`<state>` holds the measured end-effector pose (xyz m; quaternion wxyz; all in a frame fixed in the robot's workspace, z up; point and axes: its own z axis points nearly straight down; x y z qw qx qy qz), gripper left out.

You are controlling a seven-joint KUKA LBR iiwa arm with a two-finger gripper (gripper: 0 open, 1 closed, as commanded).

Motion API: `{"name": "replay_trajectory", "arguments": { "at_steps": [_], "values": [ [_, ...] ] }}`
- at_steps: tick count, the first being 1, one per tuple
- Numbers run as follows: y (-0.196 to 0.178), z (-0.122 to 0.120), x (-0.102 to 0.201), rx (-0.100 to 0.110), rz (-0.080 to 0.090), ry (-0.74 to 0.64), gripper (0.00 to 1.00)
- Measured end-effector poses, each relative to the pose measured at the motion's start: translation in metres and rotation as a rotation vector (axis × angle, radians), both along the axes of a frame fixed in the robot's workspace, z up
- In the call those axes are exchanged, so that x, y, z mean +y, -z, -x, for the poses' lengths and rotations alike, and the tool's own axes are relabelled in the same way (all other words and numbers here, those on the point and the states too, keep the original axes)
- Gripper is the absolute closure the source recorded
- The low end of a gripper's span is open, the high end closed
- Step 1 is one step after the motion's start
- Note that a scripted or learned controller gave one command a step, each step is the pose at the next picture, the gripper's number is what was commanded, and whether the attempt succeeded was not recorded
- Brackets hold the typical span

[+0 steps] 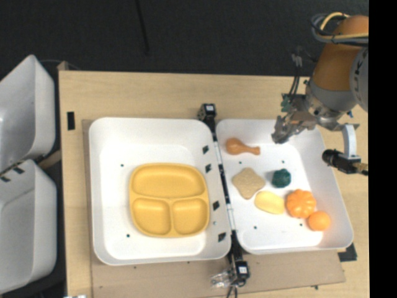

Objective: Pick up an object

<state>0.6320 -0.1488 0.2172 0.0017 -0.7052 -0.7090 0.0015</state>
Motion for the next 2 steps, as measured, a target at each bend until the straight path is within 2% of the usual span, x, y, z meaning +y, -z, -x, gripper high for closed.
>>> {"name": "replay_trajectory", "arguments": {
  "at_steps": [2],
  "values": [
    [-0.019,-0.01,0.103,-0.003,-0.001,-0.002,1.0]
  ]
}}
